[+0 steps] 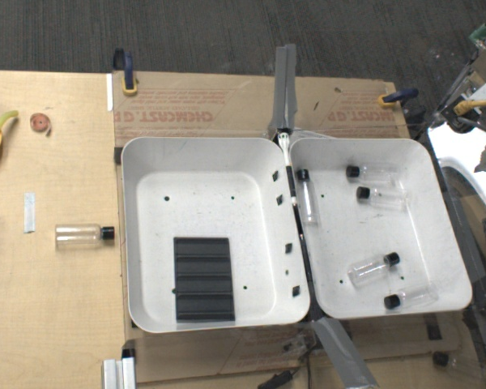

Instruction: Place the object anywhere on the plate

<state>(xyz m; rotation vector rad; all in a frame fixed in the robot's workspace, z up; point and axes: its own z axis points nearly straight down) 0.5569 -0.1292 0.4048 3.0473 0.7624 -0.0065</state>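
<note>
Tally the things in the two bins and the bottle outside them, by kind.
Clear bottles in the right bin: 5
Clear bottles on the bench: 1
Black ridged plates in the left bin: 1
Total: 7

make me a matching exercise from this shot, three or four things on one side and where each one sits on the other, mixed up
Things:
1. black ridged plate
2. clear bottle lying alone
3. group of clear bottles with black caps
4. blue clamp

Places:
A. in the right bin
B. on the wooden bench, left of both bins
C. in the left bin, near its front edge
D. at the far edge of the cardboard sheet

Pairs: 1-C, 2-B, 3-A, 4-D
</note>
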